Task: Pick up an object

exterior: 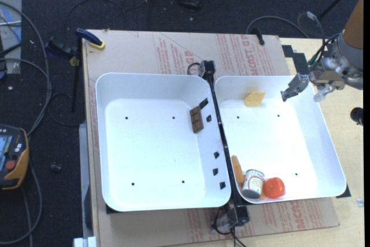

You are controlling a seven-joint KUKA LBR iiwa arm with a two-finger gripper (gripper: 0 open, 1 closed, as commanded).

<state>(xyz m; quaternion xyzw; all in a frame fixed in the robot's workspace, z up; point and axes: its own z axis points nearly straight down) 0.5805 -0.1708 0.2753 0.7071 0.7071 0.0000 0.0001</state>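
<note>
My gripper (pixel 293 89) hangs over the far right rim of the right bin (pixel 289 136), reaching in from the right. A yellow wedge (pixel 254 99) lies in that bin's far part, to the left of the gripper and apart from it. In the bin's near left corner lie an orange carrot-like stick (pixel 237 168), a small tin can (pixel 252 182) and a red tomato (pixel 274 187). A brown chocolate bar (pixel 198 120) leans on the right wall of the left bin (pixel 144 142).
The two bins stand side by side on a cardboard sheet (pixel 173 52). A black divider strip (pixel 215 124) runs between them. A yellow and blue clamp (pixel 89 39) sits at the sheet's far left corner. Cables lie on the dark floor behind.
</note>
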